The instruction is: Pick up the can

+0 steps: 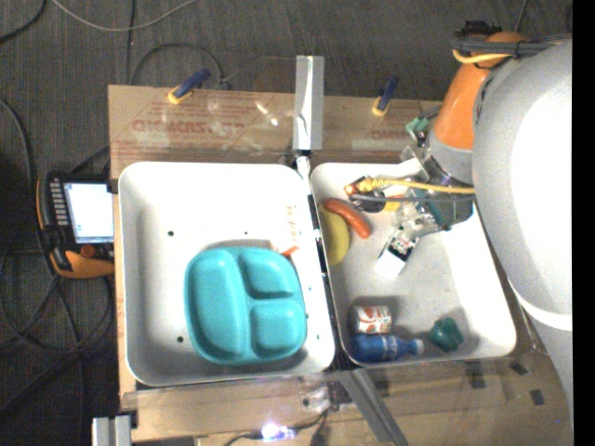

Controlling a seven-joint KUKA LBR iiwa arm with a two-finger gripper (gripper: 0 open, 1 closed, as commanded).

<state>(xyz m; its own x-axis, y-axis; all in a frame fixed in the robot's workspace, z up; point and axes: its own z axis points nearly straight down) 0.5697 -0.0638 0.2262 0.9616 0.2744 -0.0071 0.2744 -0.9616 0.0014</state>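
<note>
Dark carpet (232, 26) with loose cables; on it the bench (232, 124), topped by a brown board, bearing two white bins side by side

- End effector (423, 221): low over the far part of the right bin (483, 277), on the grey arm (460, 110) with its orange band, entering from the right. Whether it is released or clenched cannot be told; nothing is seen grasped
- Sausage (349, 218): orange-red, just left of the end effector, lying at a slant
- Banana (337, 242): yellow, touching the sausage's near side, against the right bin's left wall
- Can (374, 320): white with orange print, on its side in the near part of the right bin, well apart from the end effector
- Bottle (386, 347): blue, on its side, just beside the can, along the near wall
- Green thing (447, 334): small, right of the bottle; kind unclear
- Left bin (186, 203): holds a teal plate (246, 305) with three compartments, near its near right corner
- Clamps: one at (189, 85), one at (384, 95), on the board's far edge
- Pendant (79, 221): lit screen, orange casing, on the floor left of the bench
</note>
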